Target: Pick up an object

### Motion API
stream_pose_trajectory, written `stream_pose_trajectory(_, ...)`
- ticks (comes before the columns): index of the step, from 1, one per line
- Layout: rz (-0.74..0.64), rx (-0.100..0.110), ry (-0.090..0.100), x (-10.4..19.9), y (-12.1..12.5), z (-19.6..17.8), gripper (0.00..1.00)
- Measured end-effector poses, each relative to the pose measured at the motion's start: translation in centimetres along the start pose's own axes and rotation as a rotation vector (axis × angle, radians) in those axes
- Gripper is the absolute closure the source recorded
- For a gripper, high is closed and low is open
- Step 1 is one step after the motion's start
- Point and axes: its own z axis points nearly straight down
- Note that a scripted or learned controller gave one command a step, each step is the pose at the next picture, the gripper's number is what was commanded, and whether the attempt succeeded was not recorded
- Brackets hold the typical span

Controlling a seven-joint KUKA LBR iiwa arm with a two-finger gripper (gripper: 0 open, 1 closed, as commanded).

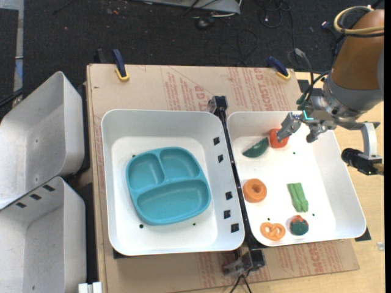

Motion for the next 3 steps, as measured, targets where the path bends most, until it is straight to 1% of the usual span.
stream_pose_trajectory(1,0.000,-0.002,0.000,0.0,0.1,-0.1,0.00)
stream_pose_trajectory(2,0.004,0.001,-0.001,-0.9,-0.1,4.7,0.00)
stream_pose_trajectory(3,0.003,0.003,0.001,-0.4,-0.3,11.1,0.00)
